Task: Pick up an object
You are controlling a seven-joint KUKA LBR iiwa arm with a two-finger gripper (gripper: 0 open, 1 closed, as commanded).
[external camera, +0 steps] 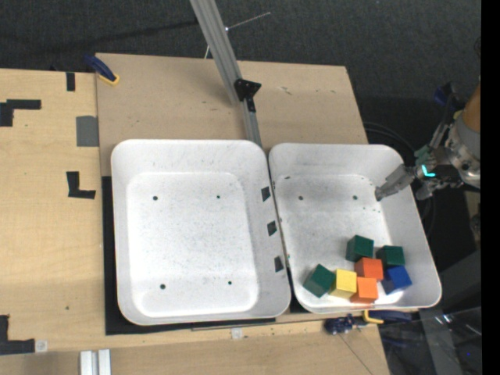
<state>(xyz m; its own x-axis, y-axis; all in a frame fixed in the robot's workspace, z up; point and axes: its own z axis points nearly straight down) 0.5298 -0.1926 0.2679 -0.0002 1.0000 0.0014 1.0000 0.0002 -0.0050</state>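
1. Wooden bench [312, 100] filled most of the scene, pale and flat, and it bore 2 shallow white bins set side by side so that each lay within the arm's reach.
2. Nearest the camera, in the near right corner of the right bin [328, 162], lay the task's things: a tight cluster of small blocks, probably gathered there by the sloping wall.
3. The cluster held a dark green block [319, 280], a yellow block [344, 280], 2 orange blocks [367, 278], a blue block [397, 277] and 2 more green blocks [360, 248] behind, most of them touching.
4. The left bin [187, 155] sat just beside, its rim meeting the right bin's rim.
5. Farther back, at the right bin's far right rim, the gripper [388, 184] hung well apart from the blocks; nothing lay between its tips, and whether they stood wide or narrow could not be told.
6. Judged from this, the pick had not yet been made.
7. Beyond, a grey metal pole [219, 33] slanted over the bench.
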